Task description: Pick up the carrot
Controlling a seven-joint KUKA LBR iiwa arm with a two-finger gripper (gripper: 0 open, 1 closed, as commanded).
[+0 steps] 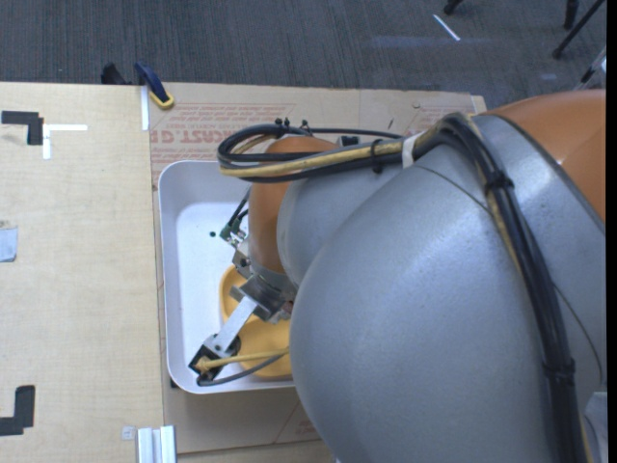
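One yellow-orange shape [231, 302] in white bin [188, 249] under arm [434, 287]; fingers hidden, state unclear.

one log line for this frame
arm: reaching down into bin | yellow item: under arm, part hidden | grasp: unconfirmed

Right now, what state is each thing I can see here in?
white bin: upright on the bench, mostly covered by the arm.
yellow object: lying in the bin, partly hidden under the arm.
arm: bent low over the bin.
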